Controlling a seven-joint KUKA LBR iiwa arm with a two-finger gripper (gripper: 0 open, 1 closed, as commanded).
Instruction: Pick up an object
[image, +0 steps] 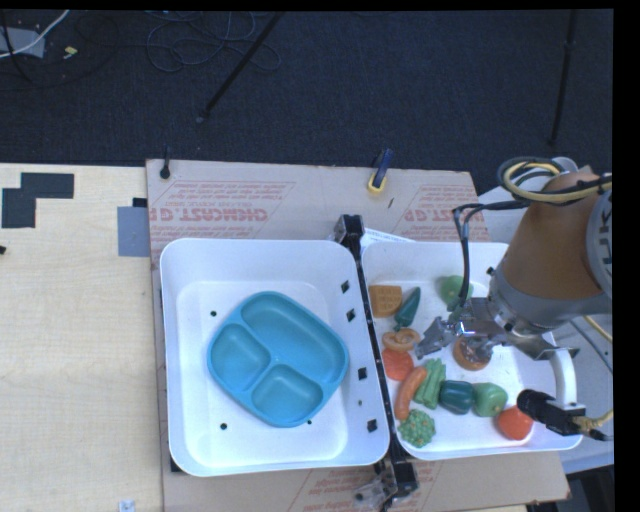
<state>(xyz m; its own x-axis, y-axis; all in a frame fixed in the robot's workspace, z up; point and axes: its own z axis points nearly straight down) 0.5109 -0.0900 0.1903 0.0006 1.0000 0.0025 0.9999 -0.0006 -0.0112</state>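
Table (80, 350): bare wood left of the bins, open room there.
Left bin (190, 280): carries a blue plate (277, 357), well apart from the arm.
Right bin (420, 262): crowded with toy food, the task's pick.
Arm (550, 260): low over the right bin.
Pincer (450, 335): among the pieces; whether released or clenched, I cannot tell.
Brown piece (470, 352): touching the pincer tip.
Risk: packed neighbours may get shoved or pinched together; the far wall and divider leave little side room.
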